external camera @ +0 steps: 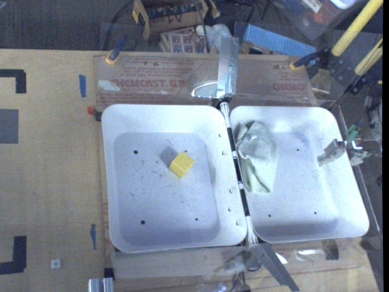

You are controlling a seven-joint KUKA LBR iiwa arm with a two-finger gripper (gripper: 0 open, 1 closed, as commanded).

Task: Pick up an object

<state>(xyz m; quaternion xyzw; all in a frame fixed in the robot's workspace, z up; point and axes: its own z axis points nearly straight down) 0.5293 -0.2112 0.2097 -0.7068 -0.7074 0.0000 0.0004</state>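
A small yellow block [182,164] lies on the floor of the left bin [121,224], a little above its middle, turned at an angle. A crumpled pale grey-green cloth [256,157] lies in the right bin [328,224], bunched against its left wall beside the divide between the two bins. Both things rest free, with nothing touching them.
A small grey metal piece [331,151] juts in over the right bin's right rim. Cardboard sheets [158,81] and a metal bracket [226,72] stand behind the bins. Bare wooden bench [48,181] spreads to the left.
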